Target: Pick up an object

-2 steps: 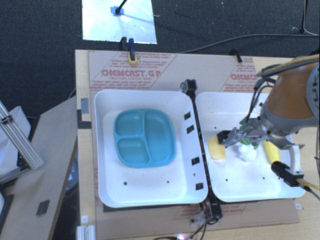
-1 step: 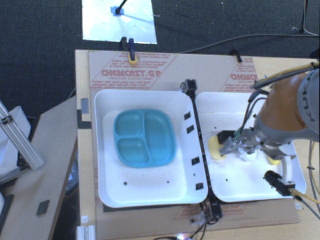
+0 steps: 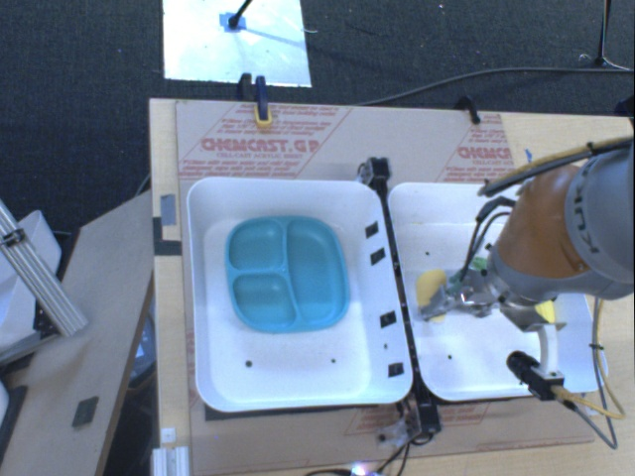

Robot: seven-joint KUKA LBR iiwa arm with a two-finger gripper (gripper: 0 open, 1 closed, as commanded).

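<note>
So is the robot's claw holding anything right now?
Gripper: down in the right bin next to a yellow object; whether it is open, shut, or holding anything cannot be told.

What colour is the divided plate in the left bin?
Light blue, a turquoise shade; the divided plate is clear in the camera view.

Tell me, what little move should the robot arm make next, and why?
Probably lower a little onto the yellow object in the right bin. The gripper sits right at that object's edge, and nothing shows between its fingers, so I'd judge the pick is not made yet.
</note>
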